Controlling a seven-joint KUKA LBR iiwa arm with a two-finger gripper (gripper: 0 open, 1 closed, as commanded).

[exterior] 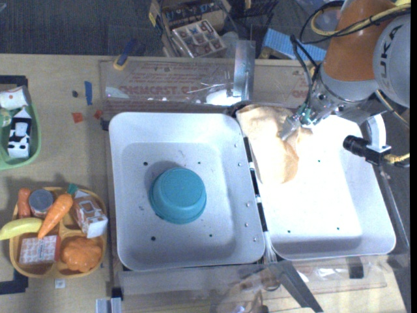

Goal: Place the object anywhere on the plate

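A round blue plate [178, 195] sits in the middle of the left white bin [130, 142]. A pale tan, floppy object [270, 150] lies in the far left corner of the right bin [339, 207], partly draped against the bin's wall. My gripper [291, 128] reaches down from the upper right and sits at the tan object's right upper edge, low over it or touching it. The arm's grey and orange wrist [355, 44] hangs above the bin's far side. The plate is about one bin-width to the left of the gripper.
A raised rim [251, 175] divides the two bins. A black fitting [361, 146] juts out at the right bin's right side. A yellow tray of toy food [55, 230] and a green tray [18, 135] stand on the bench at left. Cardboard and clutter [189, 83] lie behind the bins.
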